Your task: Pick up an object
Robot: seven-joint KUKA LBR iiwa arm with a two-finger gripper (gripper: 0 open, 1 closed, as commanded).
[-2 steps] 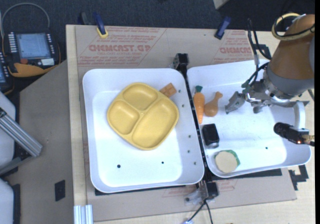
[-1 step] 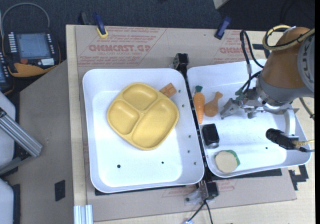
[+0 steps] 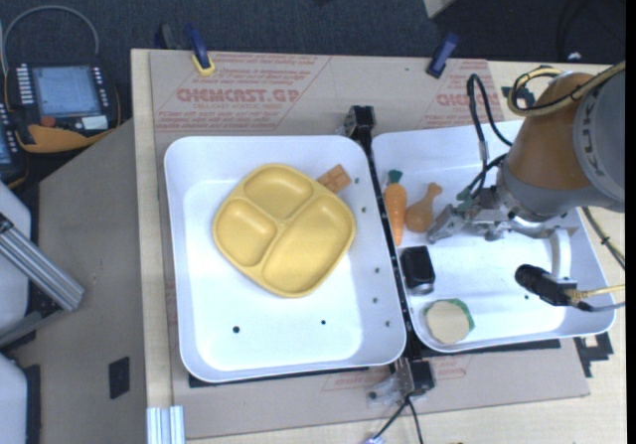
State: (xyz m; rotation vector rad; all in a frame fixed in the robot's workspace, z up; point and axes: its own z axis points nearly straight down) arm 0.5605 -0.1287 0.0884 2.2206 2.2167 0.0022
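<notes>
Right bin (image 3: pixel 586 323), center-right of frame, has 4 candidates: carrot (image 3: pixel 396 208) along its left wall, tan drumstick-shaped piece (image 3: pixel 424 207) just beside it, black block (image 3: pixel 416 267) below them, round cookie-like disc (image 3: pixel 448 321) near the lower rim. The gripper (image 3: pixel 459 221) hovers low just right of the drumstick piece, pointing at it; its jaws look slightly spread with nothing between them, though that is hard to confirm at this size. Likely target: the drumstick piece. For a clean grab, center over its thick middle and close across the narrow width, not along it. The carrot crowds its left side and the bin wall is close, so come straight down. Open floor is right and lower center. Left bin (image 3: pixel 189 233) holds a yellow divided tray (image 3: pixel 284 229).
</notes>
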